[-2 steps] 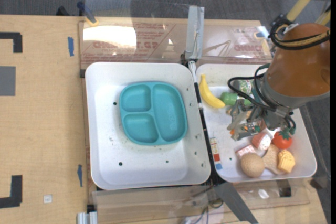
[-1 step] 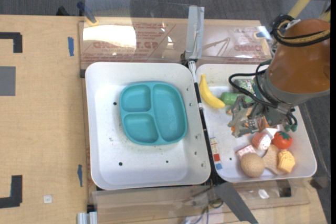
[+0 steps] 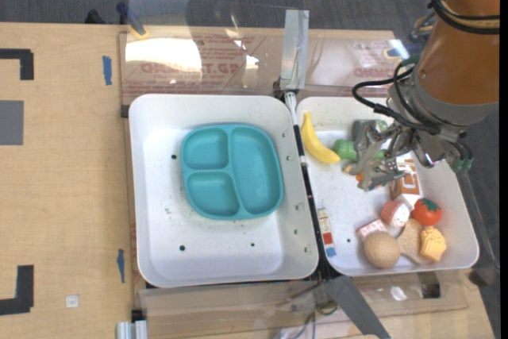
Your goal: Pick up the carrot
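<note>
- Two white bins side by side on bench: left bin (image 3: 151,250), right bin (image 3: 464,250), sharing a middle wall.
- Left bin: teal divided plate (image 3: 232,171) only, lying flat near centre, compartments bare.
- Right bin: banana (image 3: 317,145) at upper left by the shared wall; green piece (image 3: 345,148) just beside it; orange-and-white carton (image 3: 409,183) mid-bin; tomato (image 3: 427,212), pink-and-white piece (image 3: 394,212), round tan ball (image 3: 381,248) and yellow piece (image 3: 432,244) bunched at lower right.
- Carrot (image 3: 379,180): short orange sliver mid right bin, directly under gripper (image 3: 377,161), between green piece and carton.
- Gripper low over carrot; open or closed: cannot tell, metalwork and cables too cluttered. Grasp on carrot not confirmed.
- Room: wide bare floor around plate in left bin; bare patch in right bin below banana, along shared wall. Carton crowding carrot on the right; toy cluster near but apart, below.
- Carrot long axis roughly across the view, right end slightly higher. Tip end versus stem end: not resolvable.
</note>
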You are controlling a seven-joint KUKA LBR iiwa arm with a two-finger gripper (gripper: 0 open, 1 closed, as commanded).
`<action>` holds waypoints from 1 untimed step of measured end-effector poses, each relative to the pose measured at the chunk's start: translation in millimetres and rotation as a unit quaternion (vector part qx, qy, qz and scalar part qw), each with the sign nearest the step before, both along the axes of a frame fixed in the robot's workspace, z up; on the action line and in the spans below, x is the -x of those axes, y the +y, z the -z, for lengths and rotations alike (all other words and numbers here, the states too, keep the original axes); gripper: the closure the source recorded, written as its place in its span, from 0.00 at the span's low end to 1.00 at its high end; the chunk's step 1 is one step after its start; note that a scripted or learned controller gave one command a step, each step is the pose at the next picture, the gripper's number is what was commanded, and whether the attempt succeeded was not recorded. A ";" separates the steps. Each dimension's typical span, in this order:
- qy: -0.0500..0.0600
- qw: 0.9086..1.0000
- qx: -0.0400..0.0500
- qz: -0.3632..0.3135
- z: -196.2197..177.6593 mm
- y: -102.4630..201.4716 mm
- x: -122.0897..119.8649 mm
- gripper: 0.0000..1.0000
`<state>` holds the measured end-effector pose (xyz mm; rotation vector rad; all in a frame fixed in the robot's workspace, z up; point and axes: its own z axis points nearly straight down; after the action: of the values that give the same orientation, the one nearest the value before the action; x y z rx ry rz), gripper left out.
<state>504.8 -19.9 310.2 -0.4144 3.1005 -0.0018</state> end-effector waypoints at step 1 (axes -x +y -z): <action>0.006 1.000 -0.001 0.005 49.7 60.9 17.2 1.00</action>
<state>487.5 41.0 260.4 -0.3988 3.1139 0.0041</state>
